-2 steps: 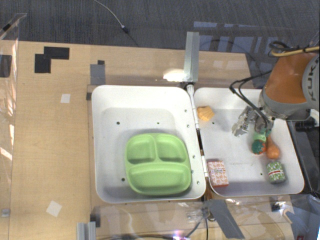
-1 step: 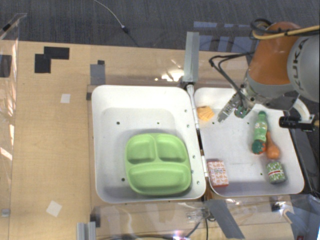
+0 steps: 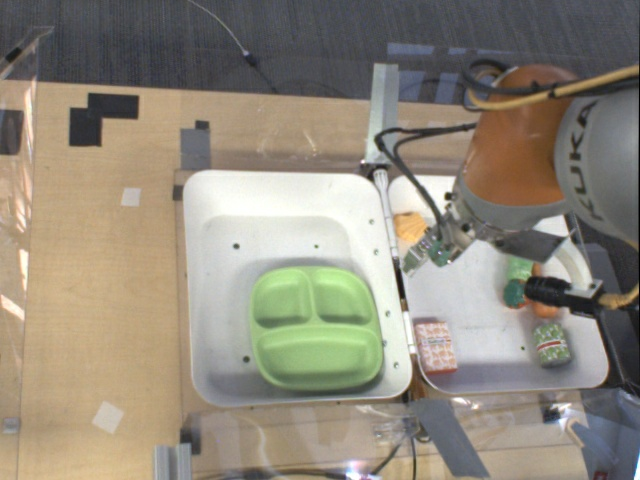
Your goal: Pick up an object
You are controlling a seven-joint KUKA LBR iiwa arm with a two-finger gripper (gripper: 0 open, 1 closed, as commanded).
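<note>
My gripper [image 3: 431, 249] hangs low over the left part of the right bin [image 3: 490, 360], under the orange band of the arm. Just to its left, against the bin's wall, lies a yellow-orange object [image 3: 409, 227], partly hidden by the gripper. A pink patterned box [image 3: 435, 346] lies at the front left of this bin. On the right side are a green object [image 3: 518, 275], an orange one [image 3: 545, 308] beside it, and a small green and red can [image 3: 551, 343] near the front.
The left bin [image 3: 215, 218] holds a green divided plate [image 3: 316, 327] in its front half. A black cable end [image 3: 560, 291] juts in over the right-side objects. The arm's body covers the back of the right bin.
</note>
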